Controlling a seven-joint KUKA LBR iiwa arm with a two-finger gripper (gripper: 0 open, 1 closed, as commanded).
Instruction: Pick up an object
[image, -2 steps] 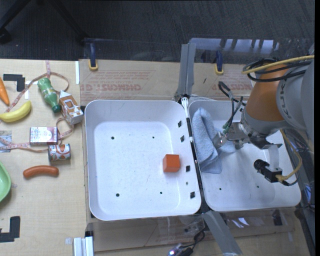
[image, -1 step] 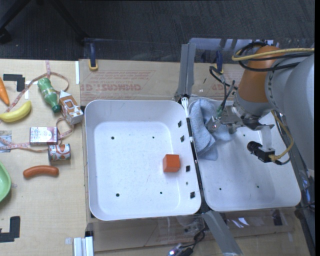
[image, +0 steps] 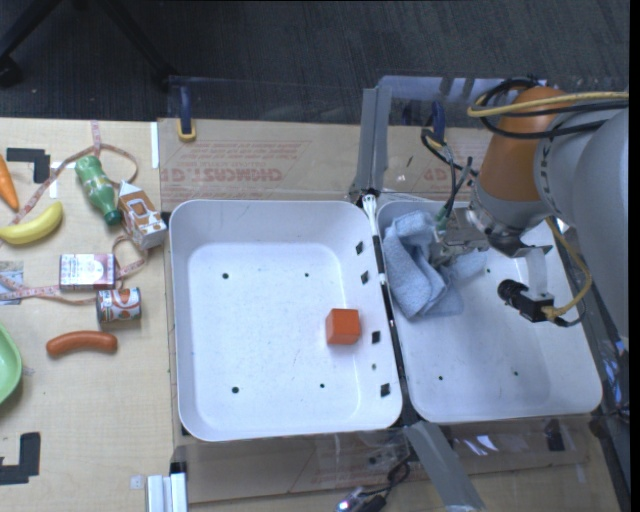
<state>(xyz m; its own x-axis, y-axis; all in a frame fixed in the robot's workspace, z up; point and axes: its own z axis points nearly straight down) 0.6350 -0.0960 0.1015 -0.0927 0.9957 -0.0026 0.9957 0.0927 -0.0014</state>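
Note:
A crumpled grey-blue cloth (image: 412, 268) lies in the right bin (image: 520, 380), against its left wall. My gripper (image: 452, 246) is down at the cloth's upper right edge, touching or nearly touching the fabric, with the orange band and wrist just above it. An orange cube (image: 343, 326) rests alone in the left bin (image: 250, 400), right of its centre and well apart from the gripper.
On the bench left of the bins lie a banana (image: 30, 226), a green bottle (image: 99, 188), a small carton (image: 141, 216), a can (image: 119, 305), a sausage (image: 82, 343) and a measuring tape. A black cable loops over the right bin.

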